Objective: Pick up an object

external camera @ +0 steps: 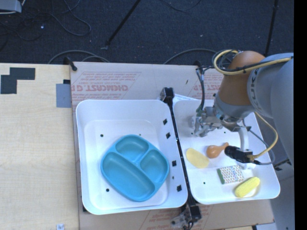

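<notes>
- Camera view, from above at a slant: two white bins side by side on cardboard (110,83) w/ red print, pale wood bench (33,152) out to the left.
- Left bin (120,104): one blue plate (134,167), three compartments, lying flat on the floor, set diagonally, toward the near-right part.
- Black bar (175,143) runs between the two bins, far edge to near edge.
- Right bin (211,191): the arm (268,85) reaches in from the right, grey, w/ its orange band (237,78) above the wrist, bent over the bin's far half.
- Gripper (202,127) sits low over the far-left part of the right bin, near the bar.
- Jaws: apart or together, can't tell; too small and cluttered at that spot.
- Pickable things: four, all on the right bin's floor, all nearer the camera than the gripper.
- Pale yellow piece (197,158): flat oval, closest to the bar, near the gripper but apart from it.
- Orange piece (216,151): pear-shaped, just right of the pale yellow piece; touching or not, can't tell.
- Block (231,174): speckled top, green edge, in the near-right part, apart from the orange piece.
- Yellow cob (247,187): near-right corner, just beside the block, close to the rim.
- Beyond the bench: dark floor (96,18) w/ cables across it.
</notes>
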